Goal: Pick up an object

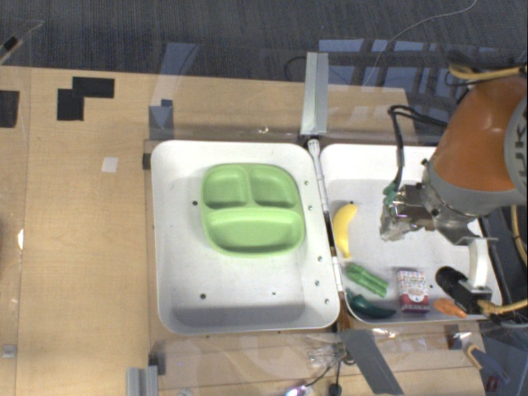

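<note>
No object is named, so the likeliest pick is the banana, the thing nearest the tool. It lies lengthwise against the left wall of the right bin, about midway between the far and near sides. Just to its right is the pincer, low over the bin floor and apart from the fruit. How far open it is I cannot tell from this slant, and nothing is visibly in its hold.

As I judge it, the pick is not yet made: the closing and the lift are both left to do.

Near of the banana lie a light green vegetable and a dark green piece in the near left corner. To their right are a small pink-and-white packet and an orange piece. All are apart from the banana, so they hardly crowd it, but the bin wall close beside it could hinder a grasp from that side.

The left bin holds a green divided plate, and the desk stretches away to the left.
</note>
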Tool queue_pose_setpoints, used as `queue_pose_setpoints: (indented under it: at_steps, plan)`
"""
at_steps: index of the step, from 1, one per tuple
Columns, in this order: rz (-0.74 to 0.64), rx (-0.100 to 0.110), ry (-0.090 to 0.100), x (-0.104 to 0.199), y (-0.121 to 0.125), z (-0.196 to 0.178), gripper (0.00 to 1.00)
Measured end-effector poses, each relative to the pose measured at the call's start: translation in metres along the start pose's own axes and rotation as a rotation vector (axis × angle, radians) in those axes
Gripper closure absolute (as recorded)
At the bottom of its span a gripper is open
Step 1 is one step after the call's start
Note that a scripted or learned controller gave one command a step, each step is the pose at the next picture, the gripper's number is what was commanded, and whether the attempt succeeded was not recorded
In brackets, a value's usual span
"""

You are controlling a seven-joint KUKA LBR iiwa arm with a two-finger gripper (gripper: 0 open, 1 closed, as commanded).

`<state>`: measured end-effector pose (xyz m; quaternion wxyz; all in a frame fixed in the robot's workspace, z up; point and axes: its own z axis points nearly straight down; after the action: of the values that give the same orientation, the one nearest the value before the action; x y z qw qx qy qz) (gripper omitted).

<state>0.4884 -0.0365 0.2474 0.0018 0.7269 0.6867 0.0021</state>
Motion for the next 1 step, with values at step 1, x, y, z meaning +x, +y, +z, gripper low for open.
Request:
queue_pose_setpoints:
  at_steps: [1]
  plan:
    - [0.018,0.003,-0.001,-0.0377,0.0407,0.008,1.0]
